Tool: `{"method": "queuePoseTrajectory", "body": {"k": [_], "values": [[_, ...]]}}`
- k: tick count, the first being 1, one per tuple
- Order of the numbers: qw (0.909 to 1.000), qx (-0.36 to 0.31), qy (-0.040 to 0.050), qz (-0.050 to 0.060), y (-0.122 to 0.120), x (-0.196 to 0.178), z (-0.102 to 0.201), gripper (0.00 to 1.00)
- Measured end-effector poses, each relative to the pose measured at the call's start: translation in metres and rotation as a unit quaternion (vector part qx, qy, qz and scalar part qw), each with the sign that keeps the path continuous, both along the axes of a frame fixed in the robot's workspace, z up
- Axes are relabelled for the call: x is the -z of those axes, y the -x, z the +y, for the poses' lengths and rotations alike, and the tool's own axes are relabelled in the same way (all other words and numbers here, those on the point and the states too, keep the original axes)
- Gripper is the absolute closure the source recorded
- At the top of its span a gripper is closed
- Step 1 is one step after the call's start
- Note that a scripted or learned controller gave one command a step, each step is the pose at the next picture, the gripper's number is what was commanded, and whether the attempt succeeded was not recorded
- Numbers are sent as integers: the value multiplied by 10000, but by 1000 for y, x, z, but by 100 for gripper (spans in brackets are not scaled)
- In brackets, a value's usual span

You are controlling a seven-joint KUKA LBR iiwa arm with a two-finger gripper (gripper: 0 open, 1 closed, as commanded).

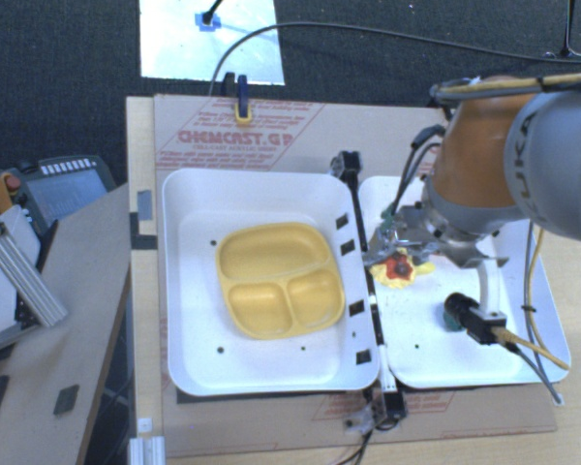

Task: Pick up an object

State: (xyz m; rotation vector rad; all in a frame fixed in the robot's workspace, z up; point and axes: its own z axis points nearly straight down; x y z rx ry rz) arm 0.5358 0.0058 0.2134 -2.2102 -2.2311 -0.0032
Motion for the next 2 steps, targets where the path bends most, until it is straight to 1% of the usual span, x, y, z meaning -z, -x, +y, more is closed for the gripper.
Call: {"method": "queuePoseTrajectory", "body": {"k": [1,2], "values": [[10000,-2,-1,4,2,6,51,100],[10000,0,-2,-5,-3,0,96,100]]}}
